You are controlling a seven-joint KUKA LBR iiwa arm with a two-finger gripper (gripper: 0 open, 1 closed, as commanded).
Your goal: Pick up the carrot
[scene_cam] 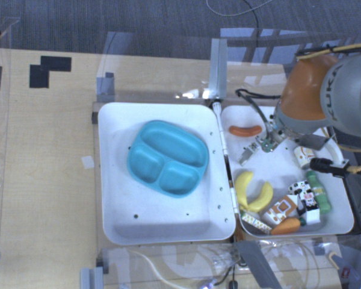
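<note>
Claw over right bin | fingers seemingly apart, empty | carrot well apart, near front edge

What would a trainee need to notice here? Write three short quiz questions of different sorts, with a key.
1. True or false: the carrot lies in the same bin as the blue plate.
2. Which lies nearest the gripper? A) banana B) sausage C) carrot
3. Fill in: the blue plate has ___ compartments.

Key
1. False: the carrot lies at the right bin's near edge; the plate sits in the left bin.
2. B
3. three
</note>
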